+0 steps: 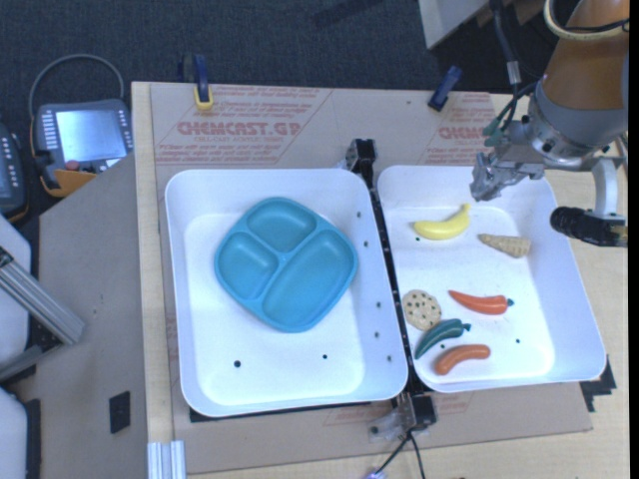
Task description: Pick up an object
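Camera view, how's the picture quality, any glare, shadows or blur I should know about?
Camera view: lighting is even; the white bins look bright and slightly washed out; the blue plate and banana cast only soft shadows; the hand and arm look a little soft; the dark floor loses detail.

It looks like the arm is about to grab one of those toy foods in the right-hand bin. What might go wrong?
The pincer hovers near the bin's far wall, above the banana; coming down off-centre, it might knock the curved banana aside rather than grip it. The cookie, green pepper and sausage lie packed together, so a try there may catch two or shove one away.
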